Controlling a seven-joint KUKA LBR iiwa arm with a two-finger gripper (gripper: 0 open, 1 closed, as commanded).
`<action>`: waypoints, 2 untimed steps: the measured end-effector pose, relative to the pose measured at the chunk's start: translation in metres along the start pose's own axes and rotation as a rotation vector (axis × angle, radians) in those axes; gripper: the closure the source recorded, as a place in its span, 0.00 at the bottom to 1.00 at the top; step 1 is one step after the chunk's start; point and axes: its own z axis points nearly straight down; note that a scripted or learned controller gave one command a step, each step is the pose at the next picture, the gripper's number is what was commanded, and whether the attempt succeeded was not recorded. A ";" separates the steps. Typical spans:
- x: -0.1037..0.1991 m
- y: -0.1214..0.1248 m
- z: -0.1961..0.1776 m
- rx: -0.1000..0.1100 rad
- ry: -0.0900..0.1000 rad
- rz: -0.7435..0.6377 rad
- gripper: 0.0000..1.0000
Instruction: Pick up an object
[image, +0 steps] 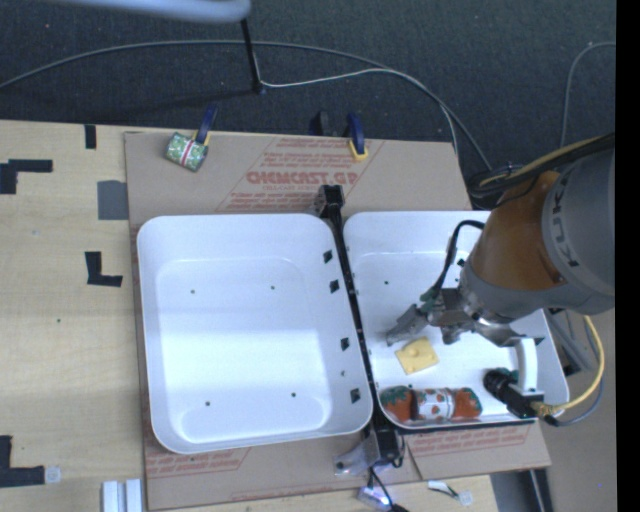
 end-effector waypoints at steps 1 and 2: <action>-0.034 0.003 -0.019 -0.003 -0.002 0.002 0.00; 0.000 -0.009 0.031 0.003 0.001 -0.002 0.00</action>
